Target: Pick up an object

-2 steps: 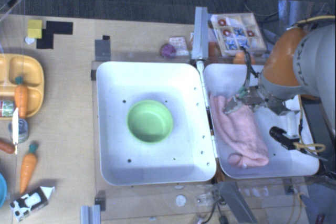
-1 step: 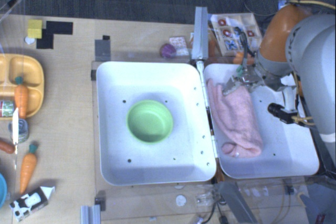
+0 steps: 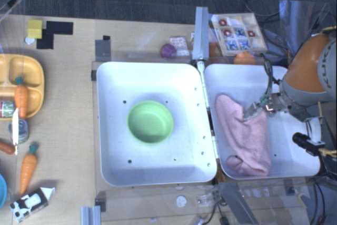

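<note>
Towel [image 3: 246, 134], pink, lies lengthwise in right bin [image 3: 295, 163]. Gripper [image 3: 251, 111] sits at towel's upper edge, fingers apparently pinching a raised fold, likely starting a lift. Green bowl [image 3: 150, 121] rests left of towel, in neighbouring bin.

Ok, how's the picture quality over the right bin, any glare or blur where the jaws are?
Camera view: even, soft light, no hard glare on the right bin; the pink towel is reasonably sharp; the gripper is small and slightly blurred against it, so its tips are hard to make out.

Pink towel [image 3: 246, 137], green bowl [image 3: 150, 121], white bins [image 3: 110, 87].
</note>
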`<action>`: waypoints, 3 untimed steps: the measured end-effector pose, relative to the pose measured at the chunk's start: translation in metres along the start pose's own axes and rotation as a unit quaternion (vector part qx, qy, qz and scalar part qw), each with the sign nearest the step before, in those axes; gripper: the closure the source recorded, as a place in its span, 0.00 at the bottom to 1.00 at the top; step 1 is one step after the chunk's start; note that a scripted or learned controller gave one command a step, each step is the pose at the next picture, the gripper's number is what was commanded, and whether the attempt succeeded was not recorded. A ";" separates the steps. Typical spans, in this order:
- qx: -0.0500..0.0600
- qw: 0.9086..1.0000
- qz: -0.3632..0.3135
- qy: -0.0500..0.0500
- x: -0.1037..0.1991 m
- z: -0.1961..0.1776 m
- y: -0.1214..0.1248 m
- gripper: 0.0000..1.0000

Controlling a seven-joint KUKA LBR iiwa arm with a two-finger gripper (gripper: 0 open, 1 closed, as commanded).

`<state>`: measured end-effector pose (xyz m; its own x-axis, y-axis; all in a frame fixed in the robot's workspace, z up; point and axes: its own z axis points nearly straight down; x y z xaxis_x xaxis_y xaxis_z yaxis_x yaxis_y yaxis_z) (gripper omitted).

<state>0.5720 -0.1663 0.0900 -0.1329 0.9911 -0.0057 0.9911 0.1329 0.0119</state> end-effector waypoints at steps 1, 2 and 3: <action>-0.001 0.999 0.049 0.000 -0.009 -0.001 -0.052 0.00; -0.002 0.999 -0.037 -0.001 0.013 -0.001 -0.030 0.00; 0.001 0.994 0.105 0.001 -0.017 0.001 0.013 0.00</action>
<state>0.5866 -0.1812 0.0890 0.0769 0.9970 -0.0015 0.9970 -0.0769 0.0108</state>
